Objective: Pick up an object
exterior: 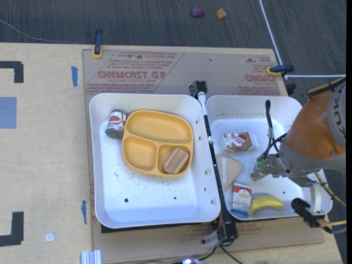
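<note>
- Camera view: the worktop (44,147) carries two shallow white bins side by side, the left bin (110,202) and the right bin (220,106).
- In the left bin a yellow divided plate (151,128) lies toward the far side; a tan bread-like piece (176,160) rests in its near-right compartment.
- A small red-and-white can (115,124) lies on its side just beside the plate's far-left edge.
- The right bin holds a red-and-white packet (237,142) in its middle, a pale wedge (230,169) nearer and to the left, a small carton (241,198) at the near-left corner, and a yellow banana (265,204) just to the right of the carton.
- The grey arm with its orange band (313,133) reaches in from the right, above the right bin.
- The pincer (263,168) hangs over the bin floor between the packet and the banana, just to the right of the wedge; whether it is spread or pressed together cannot be told, and nothing is seen pinched in it.
</note>
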Motion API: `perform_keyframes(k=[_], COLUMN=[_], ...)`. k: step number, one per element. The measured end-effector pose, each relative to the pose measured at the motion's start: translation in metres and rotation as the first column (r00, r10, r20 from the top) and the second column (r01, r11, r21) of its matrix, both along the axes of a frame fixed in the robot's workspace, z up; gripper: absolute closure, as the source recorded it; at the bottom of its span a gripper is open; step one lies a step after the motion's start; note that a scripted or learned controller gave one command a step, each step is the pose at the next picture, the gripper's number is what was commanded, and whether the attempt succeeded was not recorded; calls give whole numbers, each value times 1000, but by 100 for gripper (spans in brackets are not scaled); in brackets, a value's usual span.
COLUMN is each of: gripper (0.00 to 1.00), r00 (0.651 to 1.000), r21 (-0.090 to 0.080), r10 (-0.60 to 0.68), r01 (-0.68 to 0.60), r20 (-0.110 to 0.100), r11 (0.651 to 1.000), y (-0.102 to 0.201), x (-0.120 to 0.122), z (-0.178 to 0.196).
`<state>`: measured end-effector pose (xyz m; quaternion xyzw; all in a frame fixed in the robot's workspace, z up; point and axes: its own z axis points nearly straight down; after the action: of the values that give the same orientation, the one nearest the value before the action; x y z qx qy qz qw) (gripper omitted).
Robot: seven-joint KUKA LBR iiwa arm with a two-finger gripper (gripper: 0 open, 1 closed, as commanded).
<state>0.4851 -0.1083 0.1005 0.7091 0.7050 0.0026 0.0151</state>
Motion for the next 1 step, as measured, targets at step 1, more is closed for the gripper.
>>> perform_keyframes(k=[1], gripper=[0], r00=[1000], r21=[0], r10=[0], r01=[0], r20=[-1], r11=[1000], y=[0], x=[0], z=[0])
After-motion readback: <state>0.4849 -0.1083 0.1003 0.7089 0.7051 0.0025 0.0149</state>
